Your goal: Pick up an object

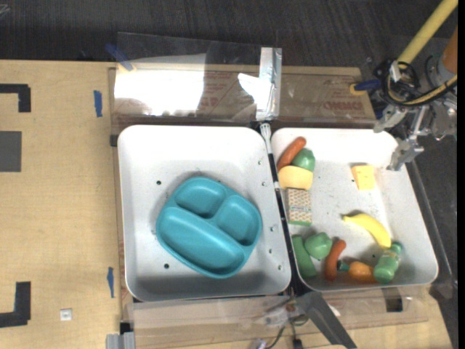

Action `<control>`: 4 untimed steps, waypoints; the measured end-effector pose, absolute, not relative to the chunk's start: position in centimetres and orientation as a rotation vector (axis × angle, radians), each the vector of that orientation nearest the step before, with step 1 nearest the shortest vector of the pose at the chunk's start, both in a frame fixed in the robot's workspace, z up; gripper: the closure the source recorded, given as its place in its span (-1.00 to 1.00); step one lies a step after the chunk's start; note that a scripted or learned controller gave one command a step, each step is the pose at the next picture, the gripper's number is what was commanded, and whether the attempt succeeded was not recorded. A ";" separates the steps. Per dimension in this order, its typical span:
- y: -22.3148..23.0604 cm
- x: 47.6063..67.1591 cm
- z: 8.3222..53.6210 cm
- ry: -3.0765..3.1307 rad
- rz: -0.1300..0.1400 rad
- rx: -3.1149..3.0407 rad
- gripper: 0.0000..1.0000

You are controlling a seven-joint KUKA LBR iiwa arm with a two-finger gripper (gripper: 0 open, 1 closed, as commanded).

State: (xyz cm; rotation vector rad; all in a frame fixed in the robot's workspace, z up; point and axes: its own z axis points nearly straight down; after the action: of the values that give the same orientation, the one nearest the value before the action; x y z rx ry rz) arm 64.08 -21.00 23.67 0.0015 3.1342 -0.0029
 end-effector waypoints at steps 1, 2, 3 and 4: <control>-21.2 54.8 13.5 3.140 0.001 -0.119 -1.00; -22.3 52.1 8.9 3.129 -0.005 -0.028 -1.00; -21.2 60.4 8.8 3.130 -0.001 -0.002 -1.00; -18.6 56.1 8.9 3.129 -0.001 0.130 -1.00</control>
State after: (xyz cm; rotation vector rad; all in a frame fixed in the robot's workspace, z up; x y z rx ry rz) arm 56.11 -18.58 8.89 0.1297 3.1287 -0.0013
